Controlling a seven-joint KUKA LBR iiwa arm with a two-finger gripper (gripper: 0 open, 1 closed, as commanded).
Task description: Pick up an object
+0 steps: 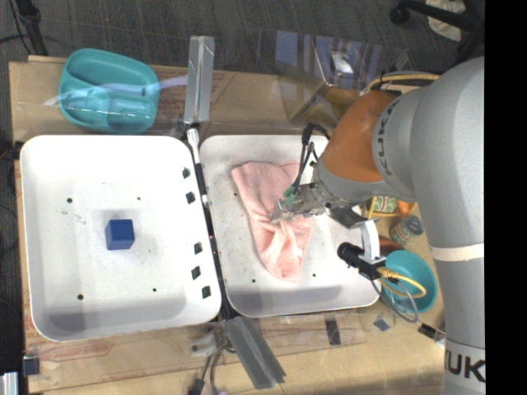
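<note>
Cloth [276, 220], pink and rumpled, lies in the right bin [247, 299]. Gripper [290, 206] is down on its middle, where folds bunch up for an easy pinch; whether it has clamped, I can't tell. Blue cube [120, 234] sits alone in the left bin [49, 220].

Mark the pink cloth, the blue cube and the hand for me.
pink cloth [280, 245]: camera view, lower folds, right bin.
blue cube [120, 234]: camera view, top face, left bin.
hand [290, 206]: camera view, fingertips over the cloth.
</note>
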